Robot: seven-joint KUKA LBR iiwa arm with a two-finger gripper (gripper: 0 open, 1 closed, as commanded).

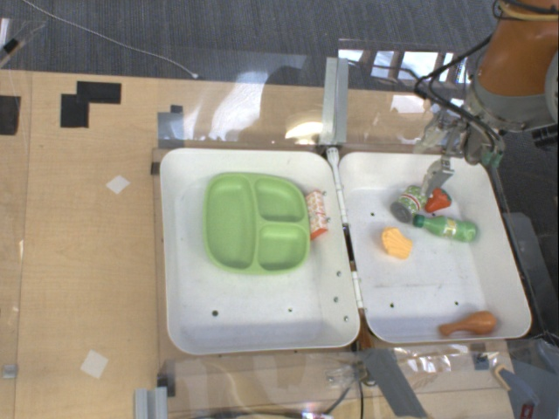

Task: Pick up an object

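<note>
Gripper (437, 180) hangs over a red item (438, 202) in the right bin (502, 260), upper right of frame; its grip state I cannot tell

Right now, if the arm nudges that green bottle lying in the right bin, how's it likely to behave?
The green bottle lies on its side, so it will probably roll rather than tip. It looks like smooth toy plastic, likely light and a bit slippery. It sits close to the red piece, so a push may shove that too.

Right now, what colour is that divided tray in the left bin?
Light green divided tray, seen clearly from the overhead camera view.
</note>
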